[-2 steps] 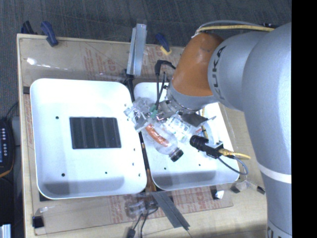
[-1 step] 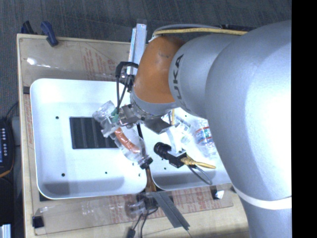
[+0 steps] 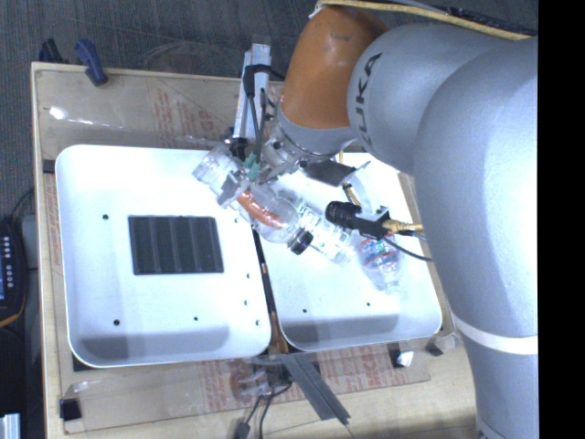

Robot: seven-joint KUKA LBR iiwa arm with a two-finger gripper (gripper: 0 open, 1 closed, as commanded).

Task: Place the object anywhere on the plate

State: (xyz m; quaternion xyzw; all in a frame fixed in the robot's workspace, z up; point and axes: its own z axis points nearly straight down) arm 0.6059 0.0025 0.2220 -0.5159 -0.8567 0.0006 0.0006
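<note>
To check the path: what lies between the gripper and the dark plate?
In the camera view, only the bare white floor of the left bin lies between the gripper and the dark plate.

left bin [image 3: 82,245]: white and shallow, on the bench below me
right bin [image 3: 366,323]: white, touching the left one
bench [image 3: 137,108]: pale board, red print
blue clamp [image 3: 90,60]: on the bench's far-left corner

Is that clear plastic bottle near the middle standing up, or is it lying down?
Lying down. The clear bottle is tipped on its side, stretched slantwise across the seam between the left bin and right bin, beneath the arm.
</note>
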